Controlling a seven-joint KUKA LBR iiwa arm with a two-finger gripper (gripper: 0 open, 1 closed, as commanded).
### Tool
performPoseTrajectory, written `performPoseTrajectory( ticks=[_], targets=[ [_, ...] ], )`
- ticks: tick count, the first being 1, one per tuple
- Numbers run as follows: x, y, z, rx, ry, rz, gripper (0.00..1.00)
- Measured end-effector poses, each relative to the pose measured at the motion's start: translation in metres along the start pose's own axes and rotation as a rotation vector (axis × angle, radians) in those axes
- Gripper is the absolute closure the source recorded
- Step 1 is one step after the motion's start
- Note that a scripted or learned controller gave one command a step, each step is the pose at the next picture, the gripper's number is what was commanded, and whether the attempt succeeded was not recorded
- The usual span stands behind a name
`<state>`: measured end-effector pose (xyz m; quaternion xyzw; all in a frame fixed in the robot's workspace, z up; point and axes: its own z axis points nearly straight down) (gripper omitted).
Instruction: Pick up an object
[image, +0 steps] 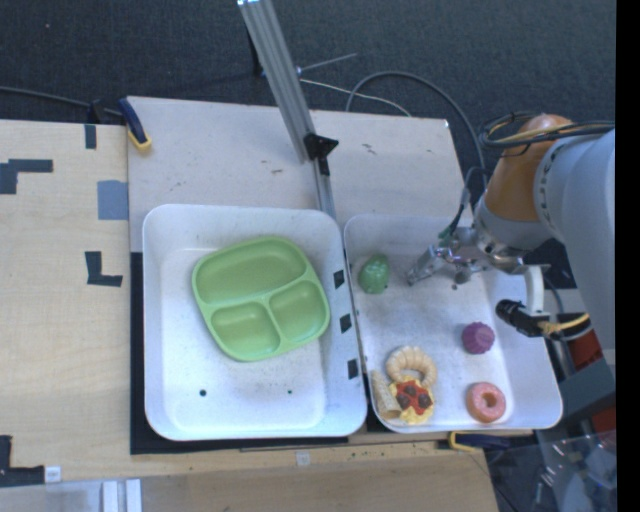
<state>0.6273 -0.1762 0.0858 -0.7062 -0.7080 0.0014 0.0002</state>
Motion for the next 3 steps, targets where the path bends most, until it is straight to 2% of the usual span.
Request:
performPoseTrajectory(
  ticks=[1,3],
  targets=[
    [0.001,0.001,-0.012,-0.001,0.0,-0.001,1.0],
    [0.015,0.009,-0.128,-0.007,0.001,0.0,1.0]
  ],
)
